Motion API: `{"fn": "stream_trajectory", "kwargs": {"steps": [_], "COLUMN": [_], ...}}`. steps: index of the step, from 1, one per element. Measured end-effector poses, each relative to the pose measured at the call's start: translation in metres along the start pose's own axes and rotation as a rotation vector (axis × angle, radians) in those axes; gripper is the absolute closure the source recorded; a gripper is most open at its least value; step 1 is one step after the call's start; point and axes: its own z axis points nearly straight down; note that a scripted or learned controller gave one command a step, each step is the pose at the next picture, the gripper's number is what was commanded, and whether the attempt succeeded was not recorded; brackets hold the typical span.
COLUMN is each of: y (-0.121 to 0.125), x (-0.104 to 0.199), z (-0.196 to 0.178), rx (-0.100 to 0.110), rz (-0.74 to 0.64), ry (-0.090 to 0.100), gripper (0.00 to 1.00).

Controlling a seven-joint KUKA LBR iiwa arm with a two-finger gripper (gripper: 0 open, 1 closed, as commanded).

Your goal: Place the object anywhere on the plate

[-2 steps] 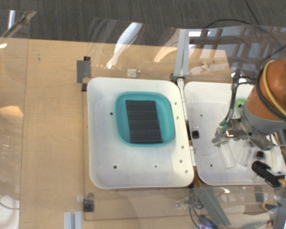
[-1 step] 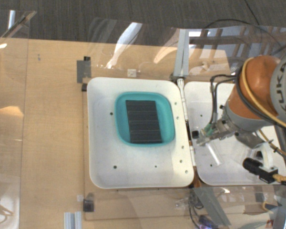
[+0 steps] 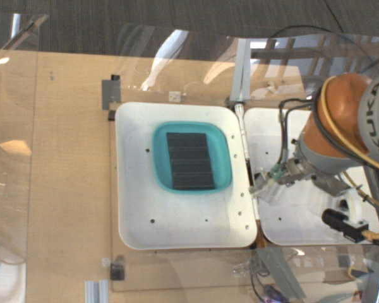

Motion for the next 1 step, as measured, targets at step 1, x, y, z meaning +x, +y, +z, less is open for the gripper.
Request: {"fn": "stream_trajectory", "kwargs": {"steps": [1], "y": [0.0024], "x": [-0.0004], "z": [-0.0107], "rx": [-0.005], "rz": [-0.003], "ry": [-0.002], "gripper": [1.0]}}
